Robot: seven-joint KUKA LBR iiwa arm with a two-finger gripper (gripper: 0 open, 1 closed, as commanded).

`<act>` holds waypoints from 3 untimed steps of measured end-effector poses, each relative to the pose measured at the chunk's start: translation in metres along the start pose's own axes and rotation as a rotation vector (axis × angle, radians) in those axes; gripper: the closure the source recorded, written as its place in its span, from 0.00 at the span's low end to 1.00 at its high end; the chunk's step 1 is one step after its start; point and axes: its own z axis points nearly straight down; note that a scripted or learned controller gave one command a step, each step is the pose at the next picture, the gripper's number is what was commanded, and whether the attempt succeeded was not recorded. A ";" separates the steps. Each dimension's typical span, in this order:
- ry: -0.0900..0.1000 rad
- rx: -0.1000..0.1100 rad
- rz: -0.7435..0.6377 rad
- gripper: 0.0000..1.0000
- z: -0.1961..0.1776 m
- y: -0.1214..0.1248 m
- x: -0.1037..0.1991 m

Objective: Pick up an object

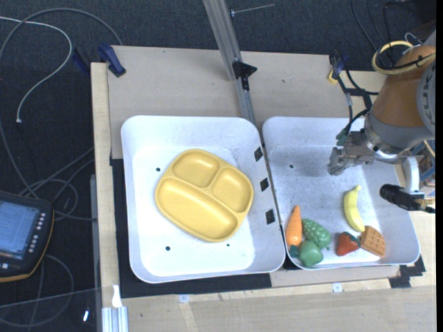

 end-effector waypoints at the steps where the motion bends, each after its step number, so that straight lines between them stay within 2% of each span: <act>1: -0.003 -0.006 0.000 1.00 -0.050 -0.001 0.001; 2: -0.003 -0.006 0.000 1.00 -0.095 0.001 0.001; 3: 0.002 0.001 -0.005 1.00 -0.108 -0.008 0.052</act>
